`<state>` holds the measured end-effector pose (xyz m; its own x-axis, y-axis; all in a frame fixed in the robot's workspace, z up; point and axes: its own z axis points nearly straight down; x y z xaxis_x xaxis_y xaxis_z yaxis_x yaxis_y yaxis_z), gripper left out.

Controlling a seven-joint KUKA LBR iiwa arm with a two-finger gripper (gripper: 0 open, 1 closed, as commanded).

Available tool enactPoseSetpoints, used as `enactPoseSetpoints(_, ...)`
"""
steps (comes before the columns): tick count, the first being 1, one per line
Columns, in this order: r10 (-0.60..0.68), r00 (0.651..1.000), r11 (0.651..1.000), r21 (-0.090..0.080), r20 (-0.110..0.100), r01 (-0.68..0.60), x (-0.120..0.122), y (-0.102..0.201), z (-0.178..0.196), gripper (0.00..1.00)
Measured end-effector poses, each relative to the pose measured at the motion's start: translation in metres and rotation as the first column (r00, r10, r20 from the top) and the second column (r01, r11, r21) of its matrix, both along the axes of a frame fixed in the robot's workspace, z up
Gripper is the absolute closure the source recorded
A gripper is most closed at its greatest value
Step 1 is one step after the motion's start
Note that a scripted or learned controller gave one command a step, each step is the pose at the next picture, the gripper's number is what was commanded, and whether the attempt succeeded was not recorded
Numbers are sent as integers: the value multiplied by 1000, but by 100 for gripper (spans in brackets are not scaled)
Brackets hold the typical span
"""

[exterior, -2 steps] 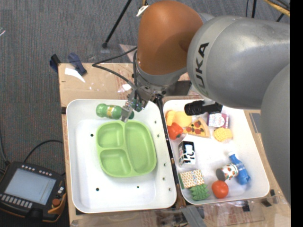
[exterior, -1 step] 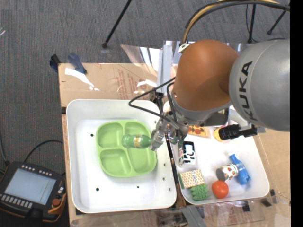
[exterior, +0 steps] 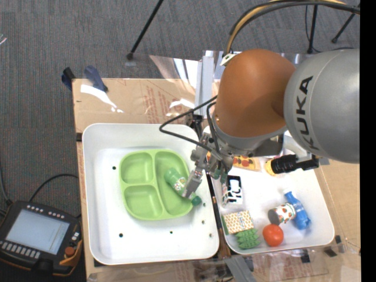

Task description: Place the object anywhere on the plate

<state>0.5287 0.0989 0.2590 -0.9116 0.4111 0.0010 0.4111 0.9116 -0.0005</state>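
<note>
- camera view: you see the gripper [exterior: 192, 188] down over the green plate [exterior: 144, 187] in the left bin [exterior: 100, 157], fingers closed around a small green bottle [exterior: 175, 181].
- your bottle lies in the plate's long right compartment; a tomato [exterior: 272, 234] sits in the right bin [exterior: 320, 207].

The jaws [exterior: 195, 184] hang over the right compartment of the divided plate [exterior: 141, 187], which sits in the left bin [exterior: 106, 239]. A small bottle [exterior: 175, 180] lies in that compartment, just left of the jaws and touching them. The plate's two smaller compartments lie further left. Right of the jaws, in the right bin [exterior: 320, 216], a patterned card [exterior: 233, 190] lies nearest. Nearer the camera lie a box [exterior: 238, 221], a round fruit [exterior: 272, 234] and a toy figure [exterior: 291, 210], well apart from the jaws.
</note>
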Motion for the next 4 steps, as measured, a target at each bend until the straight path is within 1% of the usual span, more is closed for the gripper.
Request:
enactPoseSetpoints(1, 92, 996, 996, 1, 8, -92, 38, 34, 90, 0)
enactPoseSetpoints(2, 92, 996, 996, 1, 2, -92, 38, 34, 96, 100)
enactPoseSetpoints(3, 204, 979, 979, 0, -14, -204, 11, 66, -30, 100)
enactPoseSetpoints(4, 437, 899, 899, 2, -4, -437, 45, 139, -98, 100)
